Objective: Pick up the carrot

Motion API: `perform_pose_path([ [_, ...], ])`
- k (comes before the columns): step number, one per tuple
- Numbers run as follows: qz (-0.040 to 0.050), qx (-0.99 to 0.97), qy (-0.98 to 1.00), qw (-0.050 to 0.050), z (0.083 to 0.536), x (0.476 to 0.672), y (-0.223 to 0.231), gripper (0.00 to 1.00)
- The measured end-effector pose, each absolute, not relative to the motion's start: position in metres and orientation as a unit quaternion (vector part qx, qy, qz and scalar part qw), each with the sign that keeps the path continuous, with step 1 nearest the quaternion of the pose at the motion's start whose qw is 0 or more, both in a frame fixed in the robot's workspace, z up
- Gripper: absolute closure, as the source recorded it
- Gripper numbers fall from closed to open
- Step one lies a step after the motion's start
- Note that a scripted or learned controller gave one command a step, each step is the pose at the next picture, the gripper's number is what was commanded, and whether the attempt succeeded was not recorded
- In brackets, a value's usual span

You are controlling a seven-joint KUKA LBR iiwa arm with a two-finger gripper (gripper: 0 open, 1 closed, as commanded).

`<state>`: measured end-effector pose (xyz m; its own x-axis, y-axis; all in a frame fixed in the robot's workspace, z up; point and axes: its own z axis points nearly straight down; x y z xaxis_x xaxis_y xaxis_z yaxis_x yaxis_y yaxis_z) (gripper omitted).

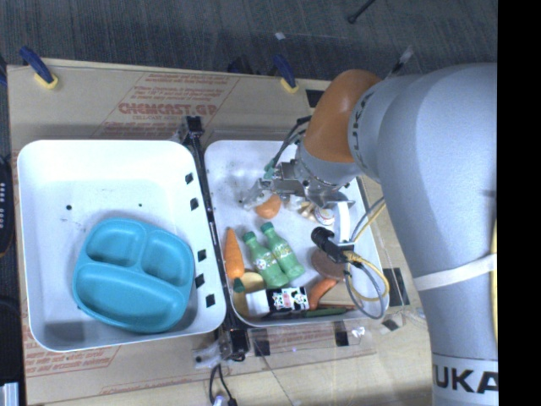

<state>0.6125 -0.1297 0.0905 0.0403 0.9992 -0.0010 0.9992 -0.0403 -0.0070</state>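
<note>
Carrot (232, 255) lies lengthwise along the bin's left wall — you'll find it down-left of the gripper (272, 194); grip state unclear.

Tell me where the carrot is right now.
In the camera view the carrot lies in the right bin, along its left wall, just left of the two green bottles and apart from the gripper up and to its right.

Bulky grey arm (439, 184), orange band (334, 117), white KUKA lettering, looping yellow and black cables (368, 282)
</note>
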Motion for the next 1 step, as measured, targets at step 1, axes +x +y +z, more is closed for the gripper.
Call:
perform_pose_path([
  [1,0.0038,-0.752,-0.659,0.004,0.0908,0.5805,-0.0934,0.00],
])
